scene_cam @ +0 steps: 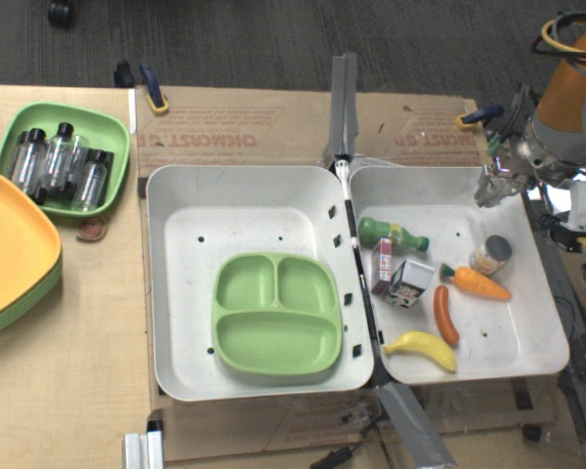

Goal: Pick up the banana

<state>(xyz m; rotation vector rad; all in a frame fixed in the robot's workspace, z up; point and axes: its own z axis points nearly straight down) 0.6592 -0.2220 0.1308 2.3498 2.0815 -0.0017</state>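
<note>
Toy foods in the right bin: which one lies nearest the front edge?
The yellow banana. It lies at the bin's front, near the corner by the divider; the orange-red sausage and carrot lie farther back.

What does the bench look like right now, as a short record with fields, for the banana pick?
target: banana, lying at the near edge of the right bin
nearest items: red sausage-shaped toy, small box
other items in right bin: carrot, green bottle, small can
left bin: green divided plate
pincer: above the right bin's far right corner, away from the banana
</note>
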